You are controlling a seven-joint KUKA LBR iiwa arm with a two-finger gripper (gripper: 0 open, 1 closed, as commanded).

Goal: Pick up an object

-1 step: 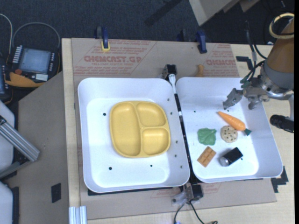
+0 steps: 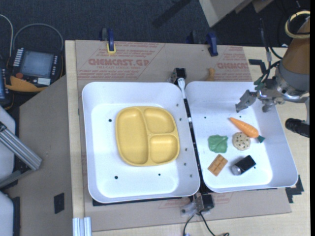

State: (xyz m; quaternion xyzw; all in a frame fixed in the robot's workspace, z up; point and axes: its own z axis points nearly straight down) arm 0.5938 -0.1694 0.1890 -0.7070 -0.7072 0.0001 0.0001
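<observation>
Carrot is the likeliest target, lying slantwise in the right bin, orange tip pointing far-left and green top near-right. Just near of it a speckled cookie is seen, almost touching the carrot's green end; to the cookie's left sits a green leafy piece, and nearer still a tan cracker and a small black block. A yellow divided plate is held by the left bin, well apart from all this.

The gripper is poised over the far-right part of the right bin, just beyond the carrot, fingers spread apart and nothing caught between them. Nothing is gripped yet.

For a clean pick, the wrist would best be turned so the fingers straddle the carrot across its narrow width, not along its length. The descent should be aimed at the thick middle of the body, away from the cookie, so that the neighbour is not pinched. A rounded, tapering shape may well roll or squirt out if squeezed near the tip.
</observation>
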